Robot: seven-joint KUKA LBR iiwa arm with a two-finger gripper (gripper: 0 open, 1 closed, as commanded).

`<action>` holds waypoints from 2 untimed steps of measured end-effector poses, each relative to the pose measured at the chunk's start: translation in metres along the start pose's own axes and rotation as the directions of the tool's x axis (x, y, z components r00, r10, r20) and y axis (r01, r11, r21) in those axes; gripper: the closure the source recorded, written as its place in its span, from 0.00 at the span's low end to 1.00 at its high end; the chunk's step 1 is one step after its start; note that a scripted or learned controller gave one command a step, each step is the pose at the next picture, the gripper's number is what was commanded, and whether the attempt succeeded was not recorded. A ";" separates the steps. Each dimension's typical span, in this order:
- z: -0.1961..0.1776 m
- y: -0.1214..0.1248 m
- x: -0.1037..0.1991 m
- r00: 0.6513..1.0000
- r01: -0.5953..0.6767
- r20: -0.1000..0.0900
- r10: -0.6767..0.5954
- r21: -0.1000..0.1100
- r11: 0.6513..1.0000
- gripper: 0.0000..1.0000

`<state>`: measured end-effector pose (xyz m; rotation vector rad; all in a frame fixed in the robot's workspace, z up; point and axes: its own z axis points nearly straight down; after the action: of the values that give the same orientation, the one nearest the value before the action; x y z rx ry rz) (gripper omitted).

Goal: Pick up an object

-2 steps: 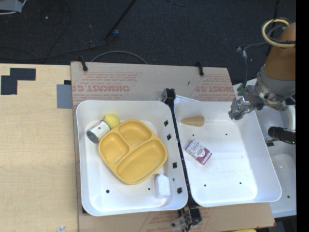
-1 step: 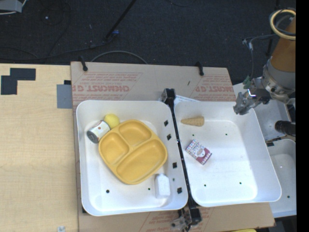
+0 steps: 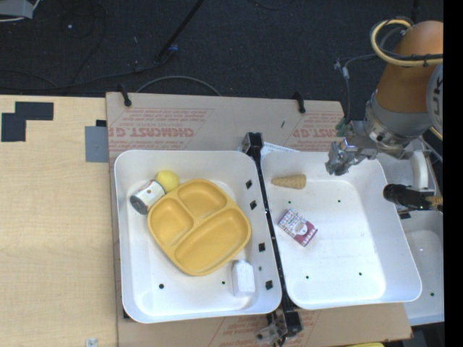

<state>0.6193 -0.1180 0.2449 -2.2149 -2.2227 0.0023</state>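
1. Pincer [image 3: 340,163] detail is blurred at the right white plastic bin's [image 3: 376,280] far right corner; whether it is spread or pressed together, I cannot tell.
2. Tan cone-shaped object [image 3: 289,182] lies near that bin's far edge; a small red-and-white packet [image 3: 297,228] sits mid-bin.
3. Left white bin [image 3: 137,280] holds a yellow three-compartment plastic tray [image 3: 199,226].
4. Printed cardboard [image 3: 210,125] lines the counter; dark floor beyond.

Upside-down red "CHEMCRZT, G.P" print on cardboard sheet [image 3: 217,125], small packet [image 3: 297,227] print too small to read
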 end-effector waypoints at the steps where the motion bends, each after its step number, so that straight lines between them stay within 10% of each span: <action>1: -0.001 -0.002 0.044 1.000 0.001 0.000 -0.001 0.000 1.000 1.00; 2: -0.006 -0.002 0.100 1.000 0.001 -0.001 -0.001 0.000 1.000 1.00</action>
<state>0.6166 -0.0185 0.2507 -2.2131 -2.2242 0.0013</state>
